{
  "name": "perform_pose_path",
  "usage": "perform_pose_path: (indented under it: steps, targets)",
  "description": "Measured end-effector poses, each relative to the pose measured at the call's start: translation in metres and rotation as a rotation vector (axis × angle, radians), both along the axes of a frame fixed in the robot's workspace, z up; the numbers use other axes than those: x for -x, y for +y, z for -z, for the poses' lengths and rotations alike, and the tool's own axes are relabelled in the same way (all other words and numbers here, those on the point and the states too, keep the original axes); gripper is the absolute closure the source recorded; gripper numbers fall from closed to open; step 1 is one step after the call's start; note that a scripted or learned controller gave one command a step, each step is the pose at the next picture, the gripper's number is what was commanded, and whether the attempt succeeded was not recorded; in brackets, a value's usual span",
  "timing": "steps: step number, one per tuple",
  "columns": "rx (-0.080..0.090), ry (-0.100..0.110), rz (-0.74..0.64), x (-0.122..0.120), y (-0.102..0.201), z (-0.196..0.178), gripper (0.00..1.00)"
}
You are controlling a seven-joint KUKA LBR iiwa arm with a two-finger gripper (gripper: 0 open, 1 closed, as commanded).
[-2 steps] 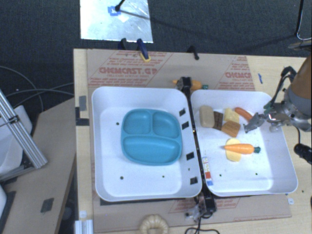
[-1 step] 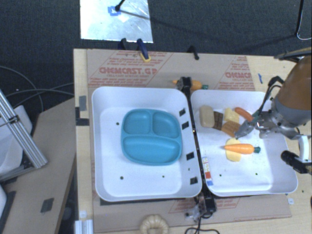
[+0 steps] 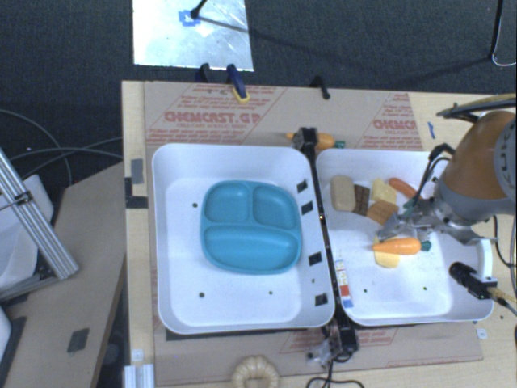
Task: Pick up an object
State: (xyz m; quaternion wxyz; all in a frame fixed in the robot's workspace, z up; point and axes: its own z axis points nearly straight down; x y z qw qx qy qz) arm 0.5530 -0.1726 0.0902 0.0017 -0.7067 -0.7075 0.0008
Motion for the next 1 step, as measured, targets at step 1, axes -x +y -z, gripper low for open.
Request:
perform_pose_path:
  steps: [1]
  targets:
    - [0.002, -0.006, 0.0, -0.0015, -0.0007, -0.0137, 1.0]
